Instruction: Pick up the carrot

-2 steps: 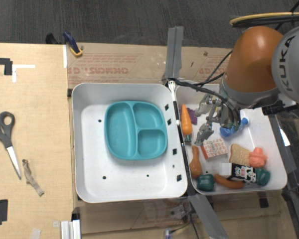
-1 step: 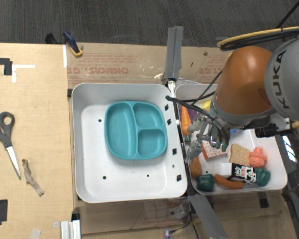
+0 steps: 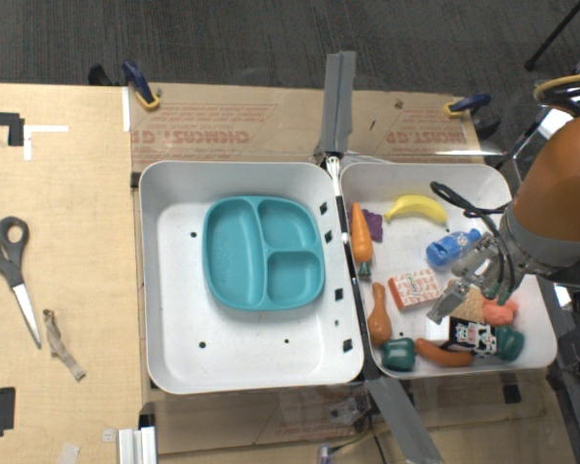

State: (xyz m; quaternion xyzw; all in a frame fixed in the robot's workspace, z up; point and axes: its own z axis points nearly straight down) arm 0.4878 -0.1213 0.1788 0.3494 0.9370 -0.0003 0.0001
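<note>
The carrot (image 3: 361,234) is an orange tapered piece lying lengthwise along the left wall of the right bin (image 3: 406,184), next to a purple toy (image 3: 373,226). My gripper (image 3: 449,304) hangs low over the right half of that bin, above a tan piece (image 3: 470,304) and a black-and-white card (image 3: 472,334). It is well to the right of the carrot and a little nearer the front, with a red-and-white box (image 3: 413,288) lying between them. Nothing shows as held.
The right bin also holds a banana (image 3: 417,208), a blue toy (image 3: 451,247), an orange drumstick shape (image 3: 378,314), a green piece (image 3: 398,354), a red sausage (image 3: 443,354), and salmon (image 3: 501,311) and teal (image 3: 509,344) pieces. A teal divided plate (image 3: 264,252) lies in the left bin (image 3: 169,288). Scissors (image 3: 12,264) rest on the bench.
</note>
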